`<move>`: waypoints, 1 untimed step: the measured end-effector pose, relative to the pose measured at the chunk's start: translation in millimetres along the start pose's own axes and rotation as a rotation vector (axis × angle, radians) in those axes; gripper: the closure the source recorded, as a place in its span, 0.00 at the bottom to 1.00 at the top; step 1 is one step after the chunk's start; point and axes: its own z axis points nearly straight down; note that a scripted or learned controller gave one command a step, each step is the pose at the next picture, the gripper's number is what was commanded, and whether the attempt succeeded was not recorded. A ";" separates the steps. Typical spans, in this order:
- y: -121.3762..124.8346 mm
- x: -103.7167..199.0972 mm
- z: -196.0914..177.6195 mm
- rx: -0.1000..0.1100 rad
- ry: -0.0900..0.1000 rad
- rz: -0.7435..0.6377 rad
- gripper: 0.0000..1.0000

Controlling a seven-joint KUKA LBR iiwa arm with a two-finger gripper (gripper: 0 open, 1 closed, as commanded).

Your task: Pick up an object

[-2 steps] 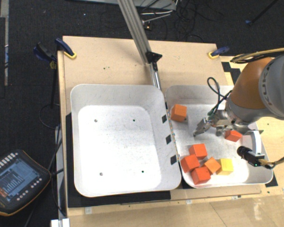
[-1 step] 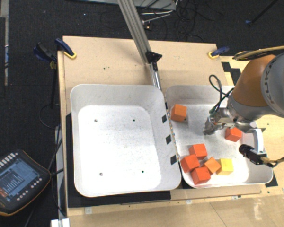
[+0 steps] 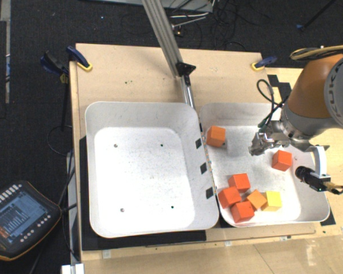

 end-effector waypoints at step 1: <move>5.1 5.8 -45.0 -0.001 0.000 -0.001 1.00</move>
